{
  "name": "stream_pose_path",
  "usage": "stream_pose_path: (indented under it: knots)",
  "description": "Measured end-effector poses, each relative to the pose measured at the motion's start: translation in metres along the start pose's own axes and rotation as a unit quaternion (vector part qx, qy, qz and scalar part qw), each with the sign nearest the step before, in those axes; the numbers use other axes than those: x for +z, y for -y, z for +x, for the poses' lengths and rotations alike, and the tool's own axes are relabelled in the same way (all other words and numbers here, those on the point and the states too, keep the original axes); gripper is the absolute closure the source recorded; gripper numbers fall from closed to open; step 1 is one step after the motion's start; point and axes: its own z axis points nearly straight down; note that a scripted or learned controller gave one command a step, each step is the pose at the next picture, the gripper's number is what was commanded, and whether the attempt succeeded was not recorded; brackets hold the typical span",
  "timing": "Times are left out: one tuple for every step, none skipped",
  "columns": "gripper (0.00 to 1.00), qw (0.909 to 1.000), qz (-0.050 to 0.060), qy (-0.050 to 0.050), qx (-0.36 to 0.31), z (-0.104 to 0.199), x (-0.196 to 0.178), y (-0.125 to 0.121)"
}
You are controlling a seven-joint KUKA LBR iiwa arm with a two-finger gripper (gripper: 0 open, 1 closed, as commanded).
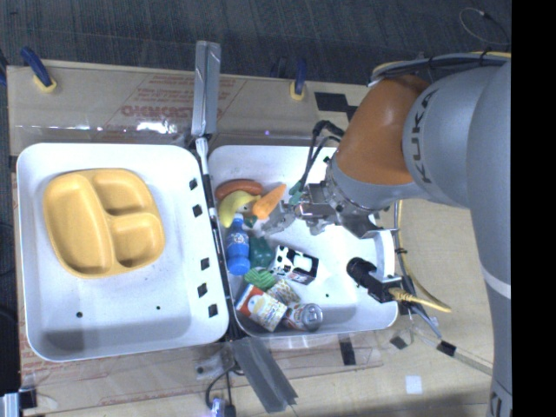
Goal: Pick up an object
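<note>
On a cardboard-covered bench (pixel 104 94) over dark carpet, the gripper (pixel 276 218), jaw state unclear, hangs in the right bin (pixel 347 311) beside an orange carrot (pixel 268 201), its long axis slanting up-right.

Dark carpeted floor (pixel 261 11) beyond a cardboard-topped bench (pixel 130 94) with blue clamps (pixel 39 69).

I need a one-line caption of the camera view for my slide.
KUKA arm's gripper reaches over toy food in the right bin; a yellow tray lies in the left bin.
</note>
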Motion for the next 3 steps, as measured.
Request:
stream_pose_path:
  knots:
    - [0.00,0.9989,-0.005,0.003,-0.046,-0.009,0.093,-0.023]
    - [1.00,0.9988,-0.003,0.002,-0.048,-0.008,0.085,-0.022]
    - [1.00,0.9991,-0.002,0.000,-0.043,0.036,-0.008,-0.044]
